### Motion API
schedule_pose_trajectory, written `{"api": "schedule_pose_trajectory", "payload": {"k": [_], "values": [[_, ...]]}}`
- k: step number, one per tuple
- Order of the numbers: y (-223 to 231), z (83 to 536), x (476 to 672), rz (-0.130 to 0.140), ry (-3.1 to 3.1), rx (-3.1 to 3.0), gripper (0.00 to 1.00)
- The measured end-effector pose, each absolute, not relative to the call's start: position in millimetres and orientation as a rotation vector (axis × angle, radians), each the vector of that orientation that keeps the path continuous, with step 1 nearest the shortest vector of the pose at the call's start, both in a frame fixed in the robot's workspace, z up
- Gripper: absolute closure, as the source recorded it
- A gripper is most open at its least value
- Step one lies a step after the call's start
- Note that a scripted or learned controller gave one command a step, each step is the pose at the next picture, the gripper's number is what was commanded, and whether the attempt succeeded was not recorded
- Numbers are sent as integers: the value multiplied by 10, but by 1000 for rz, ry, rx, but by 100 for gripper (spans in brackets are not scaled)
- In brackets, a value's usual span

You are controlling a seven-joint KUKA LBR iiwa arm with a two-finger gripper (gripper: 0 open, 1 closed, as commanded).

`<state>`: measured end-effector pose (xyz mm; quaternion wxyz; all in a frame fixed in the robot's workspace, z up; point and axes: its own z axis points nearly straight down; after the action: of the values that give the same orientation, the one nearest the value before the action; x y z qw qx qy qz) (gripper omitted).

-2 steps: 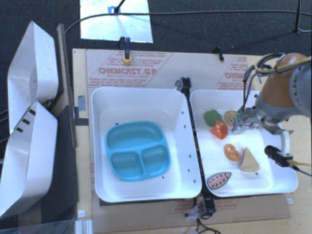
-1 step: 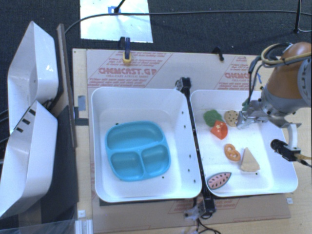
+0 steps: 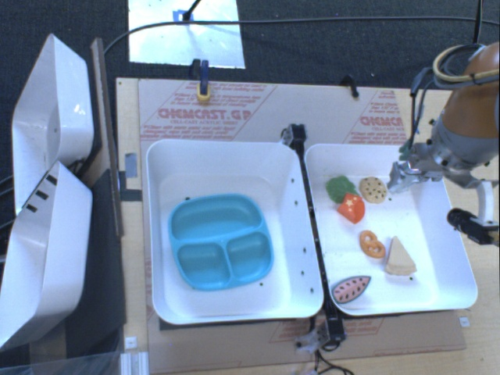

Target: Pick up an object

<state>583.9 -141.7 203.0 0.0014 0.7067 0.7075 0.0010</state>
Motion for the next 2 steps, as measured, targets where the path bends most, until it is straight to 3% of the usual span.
{"api": "schedule_pose_trajectory", "payload": {"k": [1,2], "values": [[-1418,2347,5846,3,2220,2219,100],[-990,2302,5765,1,2226,2218,100]]}}
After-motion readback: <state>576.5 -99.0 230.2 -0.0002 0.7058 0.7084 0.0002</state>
